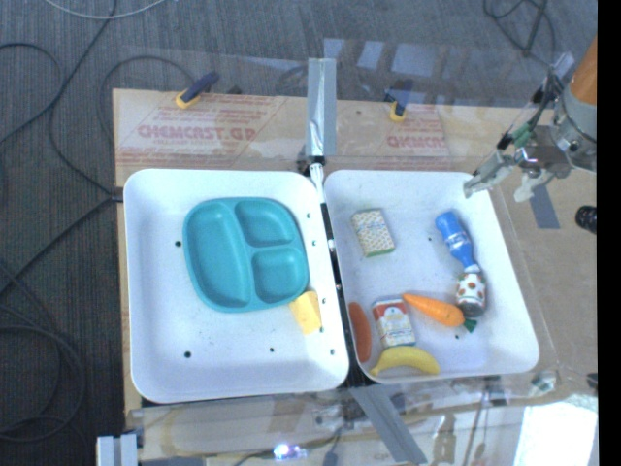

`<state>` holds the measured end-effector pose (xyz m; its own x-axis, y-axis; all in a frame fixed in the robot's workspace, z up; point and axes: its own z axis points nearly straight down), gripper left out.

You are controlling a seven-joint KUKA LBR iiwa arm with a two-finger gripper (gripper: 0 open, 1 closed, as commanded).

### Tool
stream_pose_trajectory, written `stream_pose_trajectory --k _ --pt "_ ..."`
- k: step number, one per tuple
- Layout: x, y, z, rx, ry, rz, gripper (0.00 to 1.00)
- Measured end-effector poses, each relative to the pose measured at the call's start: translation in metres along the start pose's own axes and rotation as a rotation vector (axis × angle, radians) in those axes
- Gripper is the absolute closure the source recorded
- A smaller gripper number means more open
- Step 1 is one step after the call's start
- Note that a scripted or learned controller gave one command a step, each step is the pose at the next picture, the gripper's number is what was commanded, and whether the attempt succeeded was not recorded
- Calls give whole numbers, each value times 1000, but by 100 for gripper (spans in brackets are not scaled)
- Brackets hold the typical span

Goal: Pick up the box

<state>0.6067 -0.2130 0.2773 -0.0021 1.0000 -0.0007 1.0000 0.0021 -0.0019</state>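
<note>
The left bin (pixel 155 357) holds a teal plate with three compartments (pixel 247 252), lying flat in its middle, and a small yellow piece (pixel 307 311) just beside the plate's near right corner, close to the wall between the bins. The right bin (pixel 514 289) holds several things. At its near left side a reddish sausage-like piece (pixel 360 330) lies along the wall, and just right of it is the box (pixel 393 322), a small red and white carton lying flat. A banana (pixel 406 360) lies touching the near end of the box. Further from the camera, in the far left part of this bin, a small beige patterned box (pixel 374 232) lies apart from the others. To the right of the red box, a carrot (pixel 434 309) lies slanted, its green end pointing to the right and near side. A small white patterned object (pixel 471 288) sits just beside the carrot's right end, and a blue bottle (pixel 454 238) lies behind it, touching or almost touching it. The gripper (pixel 485 179) is over the far right corner of the right bin, well apart from the box; whether its fingers are spread or together I cannot tell, and nothing is seen between them.
</note>
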Motion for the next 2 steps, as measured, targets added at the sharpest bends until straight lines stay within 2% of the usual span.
stream_pose_trajectory --k 1,2 --pt "99 19 52 1 1 101 0" --pt "161 12 94 1 1 -126 0"
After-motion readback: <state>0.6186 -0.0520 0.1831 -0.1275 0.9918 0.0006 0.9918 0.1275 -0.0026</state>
